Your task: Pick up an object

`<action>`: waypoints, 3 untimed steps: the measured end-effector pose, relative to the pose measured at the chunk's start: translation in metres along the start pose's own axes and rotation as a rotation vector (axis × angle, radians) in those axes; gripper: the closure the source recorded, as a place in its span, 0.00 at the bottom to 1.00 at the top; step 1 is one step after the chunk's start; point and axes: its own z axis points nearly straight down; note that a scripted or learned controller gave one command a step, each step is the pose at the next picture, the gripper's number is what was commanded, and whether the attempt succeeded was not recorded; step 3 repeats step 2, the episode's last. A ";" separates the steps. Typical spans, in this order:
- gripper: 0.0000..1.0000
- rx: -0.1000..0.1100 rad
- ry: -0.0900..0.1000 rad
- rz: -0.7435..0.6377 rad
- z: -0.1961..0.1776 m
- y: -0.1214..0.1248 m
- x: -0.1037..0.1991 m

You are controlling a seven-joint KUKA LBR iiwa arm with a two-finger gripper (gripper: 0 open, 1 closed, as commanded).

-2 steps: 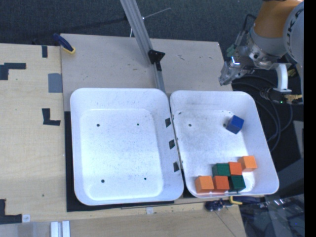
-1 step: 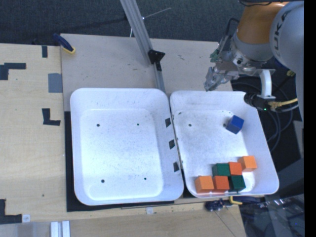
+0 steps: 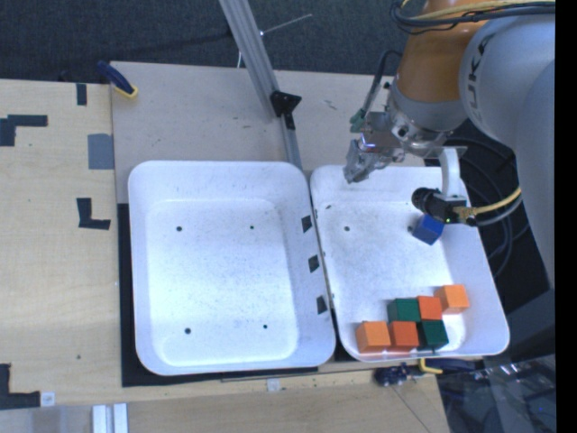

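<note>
Both bins, the left bin (image 3: 221, 260) and the right bin (image 3: 379, 233), look like smooth white plastic with a faint sheen and fine dark speckling. The bench top (image 3: 54, 269) reads as pale matt wood or board. The slanted rail (image 3: 257, 61) appears as brushed metal. The arm's shell (image 3: 518, 70) is smooth grey with a glossy orange band (image 3: 442, 48). The blocks (image 3: 410, 323) look matt, material unclear

Tan bench (image 3: 189, 115), two white bins (image 3: 216, 174)
</note>
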 end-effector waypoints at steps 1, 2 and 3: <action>1.00 0.001 0.000 -0.001 0.015 -0.027 0.051; 1.00 -0.001 0.001 -0.003 0.008 -0.047 0.107; 1.00 -0.001 0.001 -0.003 0.008 -0.047 0.107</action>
